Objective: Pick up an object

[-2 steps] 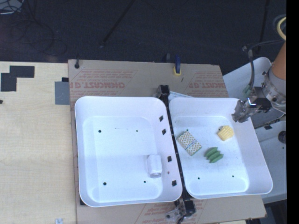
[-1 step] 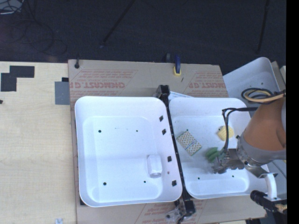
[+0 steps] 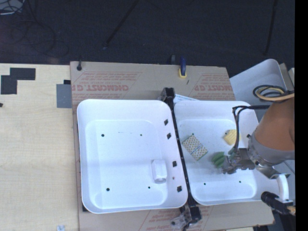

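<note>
We are seeing a green object [image 3: 219, 158] lying on the floor of the right bin [image 3: 211, 196], touching the hand [image 3: 233, 166] on its left side. We cannot tell how the hand is set. Just above the hand a yellow object [image 3: 231, 137] is resting, and farther left a patterned card [image 3: 194, 147] is lying. Well left, a white cup [image 3: 159, 171] is sitting in the left bin [image 3: 96, 196] on the tabletop [image 3: 38, 177].

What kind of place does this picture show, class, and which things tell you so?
Probably a robotics lab's grasping bench: a robot arm reaches over two white bins on a cardboard sheet, with cables on the dark floor.
</note>
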You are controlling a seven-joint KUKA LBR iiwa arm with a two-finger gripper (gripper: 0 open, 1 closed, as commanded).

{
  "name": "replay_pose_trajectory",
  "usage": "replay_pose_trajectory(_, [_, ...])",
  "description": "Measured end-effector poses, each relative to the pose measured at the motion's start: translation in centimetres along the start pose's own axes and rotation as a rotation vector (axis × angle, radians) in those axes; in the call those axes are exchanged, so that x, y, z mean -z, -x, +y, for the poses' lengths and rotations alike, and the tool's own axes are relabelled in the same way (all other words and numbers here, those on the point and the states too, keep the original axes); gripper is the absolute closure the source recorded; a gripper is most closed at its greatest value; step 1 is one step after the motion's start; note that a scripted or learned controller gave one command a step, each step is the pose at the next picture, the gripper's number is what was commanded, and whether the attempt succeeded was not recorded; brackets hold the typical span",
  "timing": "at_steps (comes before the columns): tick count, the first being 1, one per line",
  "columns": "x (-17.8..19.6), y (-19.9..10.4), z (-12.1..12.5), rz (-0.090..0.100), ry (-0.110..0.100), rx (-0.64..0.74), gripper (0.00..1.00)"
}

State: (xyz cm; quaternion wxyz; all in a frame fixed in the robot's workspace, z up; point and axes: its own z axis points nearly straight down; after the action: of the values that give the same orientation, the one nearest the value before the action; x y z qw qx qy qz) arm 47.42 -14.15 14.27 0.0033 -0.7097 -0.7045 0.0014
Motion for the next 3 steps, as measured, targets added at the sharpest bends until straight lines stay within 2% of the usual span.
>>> replay_pose_trajectory(1, [4.5,-3.6,6.3,-0.002,0.012,0.013,1.00])
replay_pose_trajectory(2, [8.8,5.5,0.7,-0.007,0.006,-0.002,1.00])
replay_pose_trajectory(3, [12.1,7.2,8.3,-0.006,0.012,0.010,1.00])
